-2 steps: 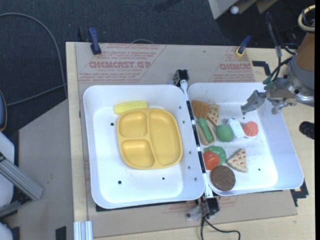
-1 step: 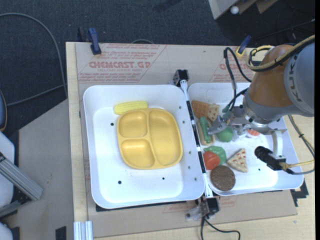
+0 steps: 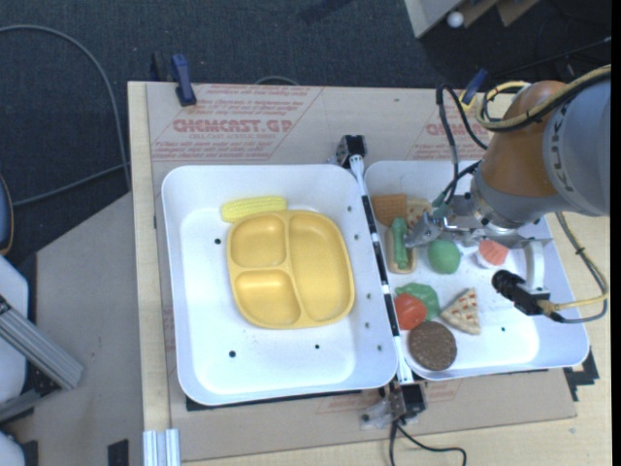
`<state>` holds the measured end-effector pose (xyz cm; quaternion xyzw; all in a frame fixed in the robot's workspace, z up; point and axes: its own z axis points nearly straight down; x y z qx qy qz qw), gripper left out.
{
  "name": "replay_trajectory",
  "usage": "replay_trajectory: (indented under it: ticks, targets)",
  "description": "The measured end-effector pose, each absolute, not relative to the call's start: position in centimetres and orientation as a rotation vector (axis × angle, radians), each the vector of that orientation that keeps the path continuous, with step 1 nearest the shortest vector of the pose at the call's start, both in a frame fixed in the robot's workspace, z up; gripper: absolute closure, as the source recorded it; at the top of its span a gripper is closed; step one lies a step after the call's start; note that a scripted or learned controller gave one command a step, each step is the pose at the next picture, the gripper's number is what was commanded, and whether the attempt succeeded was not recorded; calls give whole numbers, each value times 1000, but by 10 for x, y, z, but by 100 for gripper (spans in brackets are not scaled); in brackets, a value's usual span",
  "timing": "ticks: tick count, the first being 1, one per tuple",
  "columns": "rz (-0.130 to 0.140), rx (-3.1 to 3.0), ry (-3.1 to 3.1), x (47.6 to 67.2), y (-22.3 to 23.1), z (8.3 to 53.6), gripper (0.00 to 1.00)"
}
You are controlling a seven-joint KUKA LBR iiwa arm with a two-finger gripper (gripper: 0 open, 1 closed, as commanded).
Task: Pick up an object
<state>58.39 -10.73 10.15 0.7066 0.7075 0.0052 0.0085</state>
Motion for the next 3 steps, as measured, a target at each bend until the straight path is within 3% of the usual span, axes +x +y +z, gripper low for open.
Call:
replay_trajectory:
  ticks: [1, 2, 3]
  targets:
    - [30, 2204, 2211, 587, -140, 97, 0]
    - [29, 2207, 2201, 576, -108, 96, 0]
    - [7, 2216, 2217, 639, -95, 94, 0]
